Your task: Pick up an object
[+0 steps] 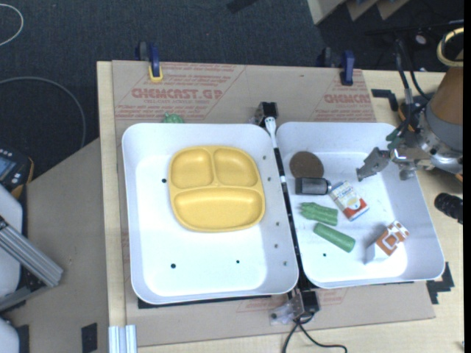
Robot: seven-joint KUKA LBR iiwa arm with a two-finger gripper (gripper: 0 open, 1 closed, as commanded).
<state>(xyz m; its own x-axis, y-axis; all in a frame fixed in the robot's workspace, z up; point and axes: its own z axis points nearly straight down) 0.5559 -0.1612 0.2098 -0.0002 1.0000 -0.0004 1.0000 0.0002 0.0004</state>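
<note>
One pincer [379, 162] before you, over right bin's [419, 219] far right part, fingers spread, nothing between them. Below it, your candidates: two green pieces [319, 212] [335, 237], two small cartons [348, 200] [390, 239], one brown disc [306, 164], one dark block [312, 186]. Left bin [147, 226]: one yellow three-section plate [217, 188].

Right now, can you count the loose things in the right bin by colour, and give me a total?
Green: 2, upper green piece and lower green piece
Brown: 1, brown disc
Dark grey: 1, dark block
Red and white: 1, small carton
Orange and white: 1, small box
Total: 6
</note>
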